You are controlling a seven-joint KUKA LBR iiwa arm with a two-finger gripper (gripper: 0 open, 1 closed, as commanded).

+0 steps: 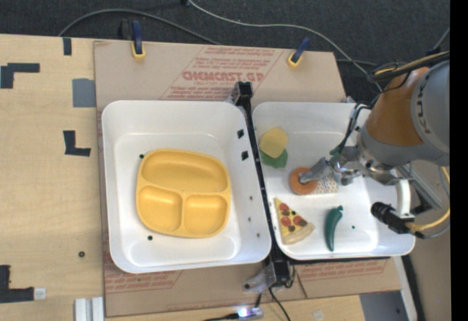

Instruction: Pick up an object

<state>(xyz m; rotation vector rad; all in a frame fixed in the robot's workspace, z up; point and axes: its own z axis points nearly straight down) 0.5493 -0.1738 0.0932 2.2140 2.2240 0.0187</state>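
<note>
- round orange toy (300, 180) with a brown centre lies right under the hand (313, 173) in the right bin (365, 239).
- hand's grip: cannot tell.
- beside the hand: yellow-green toy (274, 147), pizza slice (291, 219), green pepper (333, 226).
- yellow tray (183, 191) lies well beyond, in the left bin (121, 166).

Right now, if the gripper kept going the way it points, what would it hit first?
The gripper points left, and the orange round toy looks to be already at its tip. Beyond that lies the divider between the bins. Height is unclear.

The divided tray (183, 191) lies in the left bin (117, 129). In the right bin (314, 112) (beside it) the pizza slice (291, 220) lies left of the pepper (333, 226), with the gripper (313, 174) behind both.
</note>
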